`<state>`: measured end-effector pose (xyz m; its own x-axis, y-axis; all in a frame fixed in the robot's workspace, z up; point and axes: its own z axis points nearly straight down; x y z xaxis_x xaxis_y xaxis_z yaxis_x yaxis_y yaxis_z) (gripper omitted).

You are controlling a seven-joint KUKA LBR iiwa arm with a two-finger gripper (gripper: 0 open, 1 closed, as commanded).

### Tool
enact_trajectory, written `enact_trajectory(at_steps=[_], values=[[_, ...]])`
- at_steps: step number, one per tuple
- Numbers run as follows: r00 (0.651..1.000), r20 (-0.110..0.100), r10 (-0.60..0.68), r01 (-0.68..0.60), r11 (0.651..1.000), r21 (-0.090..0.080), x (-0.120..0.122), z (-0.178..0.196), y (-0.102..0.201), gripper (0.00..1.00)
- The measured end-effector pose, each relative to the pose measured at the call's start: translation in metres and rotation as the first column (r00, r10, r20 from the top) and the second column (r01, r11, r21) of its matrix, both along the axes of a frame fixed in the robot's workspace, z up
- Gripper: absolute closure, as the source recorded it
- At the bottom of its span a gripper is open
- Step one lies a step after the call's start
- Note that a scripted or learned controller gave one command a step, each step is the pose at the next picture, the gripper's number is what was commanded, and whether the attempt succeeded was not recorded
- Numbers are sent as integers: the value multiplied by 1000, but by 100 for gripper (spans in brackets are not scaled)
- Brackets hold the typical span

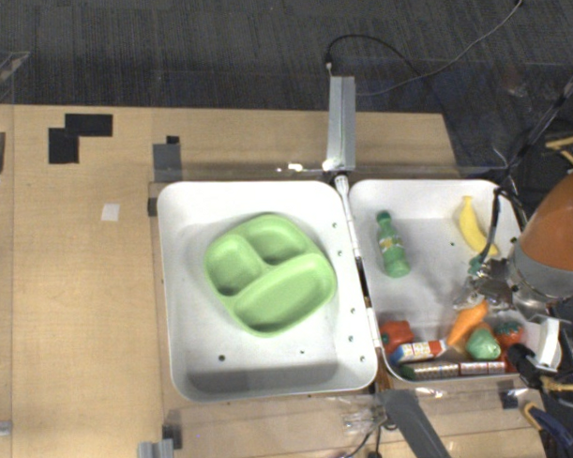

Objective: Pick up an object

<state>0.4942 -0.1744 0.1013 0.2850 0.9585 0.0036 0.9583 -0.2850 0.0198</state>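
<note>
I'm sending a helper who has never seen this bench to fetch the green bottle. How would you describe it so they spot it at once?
Of the two white bins, go to the right bin, the one without the green divided plate. The green bottle lies alone on the bare floor in the bin's upper left part, near the divider. Unlike the banana by the far wall and the toys piled along the near edge, it is green, slim and capped.

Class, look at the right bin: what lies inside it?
The right bin holds a green bottle, a banana, a carrot and small mixed items along its near edge. The arm covers its right side.
</note>
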Motion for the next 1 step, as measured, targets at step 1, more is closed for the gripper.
enact_trajectory(at_steps=[1], values=[[1000, -16, 18, -18, 1000, 2, 59, 96, 52, 100]])
